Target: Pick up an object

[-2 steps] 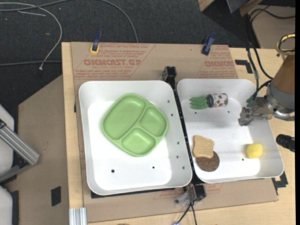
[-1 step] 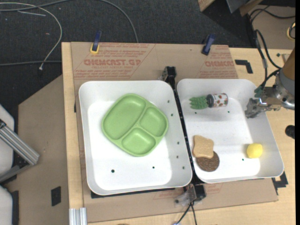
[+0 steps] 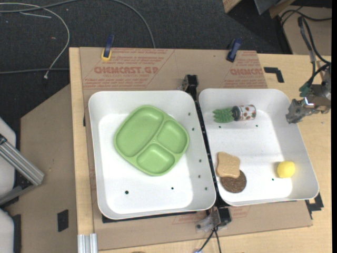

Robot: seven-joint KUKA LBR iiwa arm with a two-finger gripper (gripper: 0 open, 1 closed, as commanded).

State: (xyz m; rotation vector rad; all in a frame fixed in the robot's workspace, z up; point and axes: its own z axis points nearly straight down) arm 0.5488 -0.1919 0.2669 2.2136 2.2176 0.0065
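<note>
On the counter [image 3: 63, 141], two white bins sit side by side over brown cardboard printed in red with "CHEMCAST GP", readable behind the left bin [image 3: 100, 141] and partly behind the right bin [image 3: 295, 141]. A green divided plate [image 3: 151, 139] lies in the left bin. The right bin holds a small jar with a red-patterned label and a green bristly piece [image 3: 234, 113] near its far side, a slice of toast [image 3: 228, 164] overlapping a brown round cookie [image 3: 234, 183] at the near left, and a yellow ball [image 3: 286, 169] near right. Beyond the right bin's far right rim hangs the claw [image 3: 301, 108], holding nothing; whether it is apart or together cannot be told.
</note>
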